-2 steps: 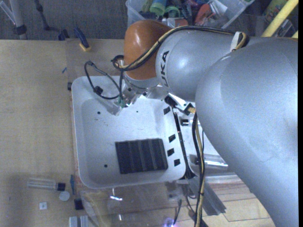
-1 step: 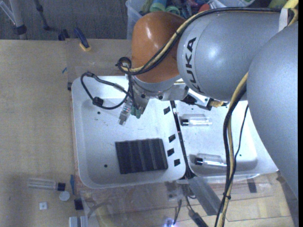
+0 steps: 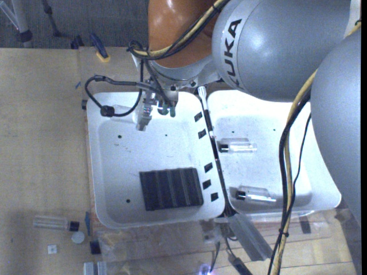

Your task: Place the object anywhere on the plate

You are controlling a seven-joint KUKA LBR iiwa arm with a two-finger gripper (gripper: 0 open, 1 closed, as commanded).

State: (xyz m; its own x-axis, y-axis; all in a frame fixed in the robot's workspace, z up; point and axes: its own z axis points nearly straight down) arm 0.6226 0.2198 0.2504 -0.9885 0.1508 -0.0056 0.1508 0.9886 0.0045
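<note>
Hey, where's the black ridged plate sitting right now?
The black ridged plate lies flat in the left bin, near its front edge, below the tool and left of the divider between the two bins.

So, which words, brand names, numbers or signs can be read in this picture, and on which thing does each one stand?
"KUKA" in black capitals on the grey arm; the first letter is partly hidden at the lower edge.
The two clear vials in the right bin: no readable label, too small to tell.
The black ribbed plate in the left bin: no text on it.
</note>
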